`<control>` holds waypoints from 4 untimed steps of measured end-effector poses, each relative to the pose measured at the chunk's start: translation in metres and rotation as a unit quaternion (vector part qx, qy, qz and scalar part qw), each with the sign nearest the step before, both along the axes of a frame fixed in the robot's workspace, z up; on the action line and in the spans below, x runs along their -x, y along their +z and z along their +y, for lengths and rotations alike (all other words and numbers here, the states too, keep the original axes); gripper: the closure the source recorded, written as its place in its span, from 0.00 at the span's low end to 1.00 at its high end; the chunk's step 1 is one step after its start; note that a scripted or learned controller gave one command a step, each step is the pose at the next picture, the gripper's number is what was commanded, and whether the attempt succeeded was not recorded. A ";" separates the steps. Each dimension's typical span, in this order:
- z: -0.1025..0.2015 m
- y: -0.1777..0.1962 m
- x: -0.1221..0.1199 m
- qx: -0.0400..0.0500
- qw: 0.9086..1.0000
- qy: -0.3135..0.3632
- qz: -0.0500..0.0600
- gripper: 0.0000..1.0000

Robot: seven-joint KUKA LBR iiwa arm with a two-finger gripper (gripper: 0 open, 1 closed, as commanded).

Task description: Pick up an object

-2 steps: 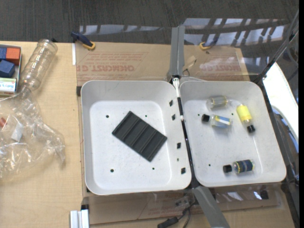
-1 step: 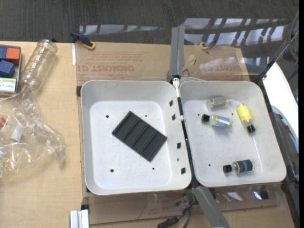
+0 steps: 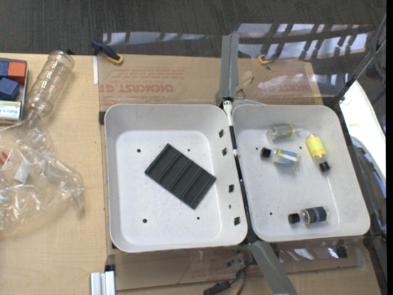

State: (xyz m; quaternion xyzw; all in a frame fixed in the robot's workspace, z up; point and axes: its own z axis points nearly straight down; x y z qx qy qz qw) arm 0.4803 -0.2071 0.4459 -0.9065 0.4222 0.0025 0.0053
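how the arm is bent cannot be told from this view. the same goes for how the wrist is turned and which way the gripper points.
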 end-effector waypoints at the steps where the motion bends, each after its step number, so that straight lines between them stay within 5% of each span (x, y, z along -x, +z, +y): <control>1: -0.003 -0.005 -0.011 0.003 0.967 0.254 -0.003 0.00; 2: -0.004 -0.006 -0.011 0.002 0.967 0.254 -0.003 0.00; 3: 0.017 -0.355 -0.004 0.002 0.974 0.226 0.000 0.00; 4: -0.013 -0.168 -0.013 0.003 0.944 0.330 -0.003 0.00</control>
